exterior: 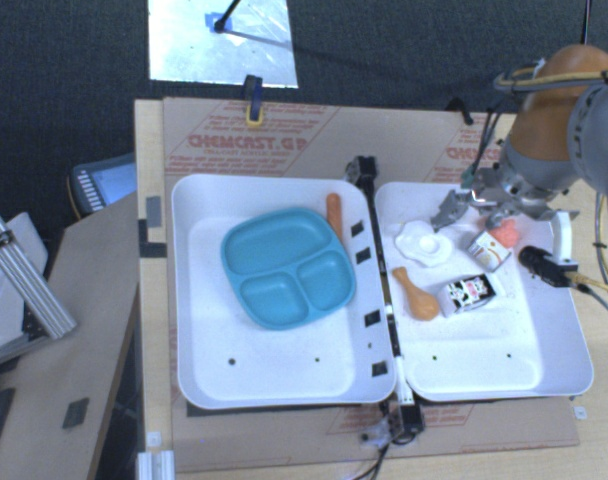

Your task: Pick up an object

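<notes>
Leftward, blue plate (287,268) in bin (199,368)

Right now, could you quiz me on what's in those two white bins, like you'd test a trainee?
1. True or false: the blue divided plate lies in the left bin.
2. Which item lies closest to the gripper: A) fried egg toy, B) blue divided plate, C) hot dog?
3. Fill in: the cow-patterned carton lies in the ___ bin.

Key: 1 true; 2 A; 3 right.
</notes>
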`<state>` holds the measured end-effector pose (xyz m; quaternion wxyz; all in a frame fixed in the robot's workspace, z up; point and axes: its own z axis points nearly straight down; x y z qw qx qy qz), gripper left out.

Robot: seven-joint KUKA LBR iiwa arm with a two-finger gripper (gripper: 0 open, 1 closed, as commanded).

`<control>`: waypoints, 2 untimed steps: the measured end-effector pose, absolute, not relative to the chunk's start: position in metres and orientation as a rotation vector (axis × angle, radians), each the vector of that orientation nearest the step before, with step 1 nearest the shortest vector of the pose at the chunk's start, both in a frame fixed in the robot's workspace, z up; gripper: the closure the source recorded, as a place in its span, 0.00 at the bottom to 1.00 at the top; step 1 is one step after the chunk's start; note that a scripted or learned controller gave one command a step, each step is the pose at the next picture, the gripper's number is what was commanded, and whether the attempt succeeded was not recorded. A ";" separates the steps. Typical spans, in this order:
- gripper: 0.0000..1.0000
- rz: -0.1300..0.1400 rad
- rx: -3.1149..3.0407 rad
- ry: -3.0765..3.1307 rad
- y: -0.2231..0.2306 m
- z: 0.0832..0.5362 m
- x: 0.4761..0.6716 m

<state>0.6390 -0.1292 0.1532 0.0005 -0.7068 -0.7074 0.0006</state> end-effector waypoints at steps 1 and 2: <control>0.00 -0.008 -2.221 -2.230 -0.124 0.110 0.643; 0.00 -0.006 -2.221 -2.228 -0.123 0.099 0.644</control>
